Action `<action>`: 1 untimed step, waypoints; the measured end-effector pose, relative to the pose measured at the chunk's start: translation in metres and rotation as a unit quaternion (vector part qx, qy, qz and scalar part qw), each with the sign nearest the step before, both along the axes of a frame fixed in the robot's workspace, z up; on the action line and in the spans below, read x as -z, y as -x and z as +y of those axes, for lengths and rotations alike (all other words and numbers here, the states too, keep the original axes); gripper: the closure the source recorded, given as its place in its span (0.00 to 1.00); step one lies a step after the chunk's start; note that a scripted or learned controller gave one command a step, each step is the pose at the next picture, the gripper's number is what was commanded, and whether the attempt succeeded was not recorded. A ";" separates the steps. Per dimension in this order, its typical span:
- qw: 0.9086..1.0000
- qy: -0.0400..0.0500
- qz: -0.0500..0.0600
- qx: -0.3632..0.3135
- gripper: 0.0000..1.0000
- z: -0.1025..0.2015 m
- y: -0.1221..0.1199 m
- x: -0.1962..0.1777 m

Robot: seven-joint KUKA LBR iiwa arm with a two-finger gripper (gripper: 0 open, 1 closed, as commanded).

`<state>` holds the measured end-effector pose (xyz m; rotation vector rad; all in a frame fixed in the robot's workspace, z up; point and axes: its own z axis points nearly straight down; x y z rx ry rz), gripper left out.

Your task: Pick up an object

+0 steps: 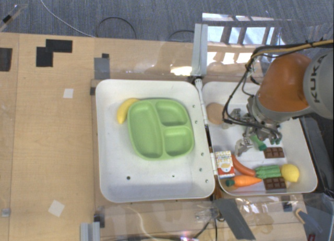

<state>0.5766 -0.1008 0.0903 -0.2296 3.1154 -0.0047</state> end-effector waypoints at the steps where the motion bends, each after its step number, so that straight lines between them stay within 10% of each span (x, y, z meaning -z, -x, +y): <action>1: 0.999 0.000 0.001 0.044 0.00 -0.061 0.023 0.000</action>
